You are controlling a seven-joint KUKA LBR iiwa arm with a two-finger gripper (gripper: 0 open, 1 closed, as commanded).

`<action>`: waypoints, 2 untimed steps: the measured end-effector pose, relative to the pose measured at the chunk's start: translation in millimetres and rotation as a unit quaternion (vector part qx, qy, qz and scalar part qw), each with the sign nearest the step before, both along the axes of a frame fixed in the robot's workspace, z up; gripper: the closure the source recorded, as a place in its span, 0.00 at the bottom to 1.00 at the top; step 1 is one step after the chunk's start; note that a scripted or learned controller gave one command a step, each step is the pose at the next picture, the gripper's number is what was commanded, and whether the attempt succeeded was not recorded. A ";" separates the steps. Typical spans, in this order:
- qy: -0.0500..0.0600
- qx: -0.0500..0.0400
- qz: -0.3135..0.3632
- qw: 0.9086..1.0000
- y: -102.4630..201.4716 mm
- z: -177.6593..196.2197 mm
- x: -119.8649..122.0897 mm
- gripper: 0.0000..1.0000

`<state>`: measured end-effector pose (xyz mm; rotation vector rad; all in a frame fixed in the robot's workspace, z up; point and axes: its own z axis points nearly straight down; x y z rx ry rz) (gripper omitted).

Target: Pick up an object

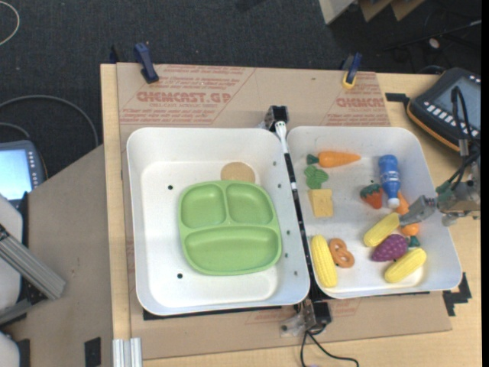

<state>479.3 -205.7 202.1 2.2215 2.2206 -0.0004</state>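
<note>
The right bin (359,142) holds several toy foods: a carrot (336,158), a green broccoli piece (315,177), a yellow cheese block (322,202), a blue bottle (389,178), a red strawberry (372,196), a yellow banana (381,228), purple grapes (390,246), an ear of corn (323,260), a pretzel (341,252) and another yellow piece (405,265). My gripper (424,205) reaches in low over this bin's right rim. It sits just right of the bottle and just above a small orange piece (410,229). I see nothing held in it.
The left bin (145,205) carries a green divided plate (228,227) with a tan round disc (238,172) behind it. A black divider (289,176) runs between the bins. A yellow-and-black pendant (451,113) lies at the far right, and clamps (145,61) hold the board's back edge.
</note>
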 end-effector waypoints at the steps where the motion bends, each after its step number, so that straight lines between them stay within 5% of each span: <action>1: 0.001 0.001 0.002 1.000 -1.9 -123.1 42.9 0.00; 2: -0.002 -0.001 0.000 1.000 -3.2 -107.0 42.4 1.00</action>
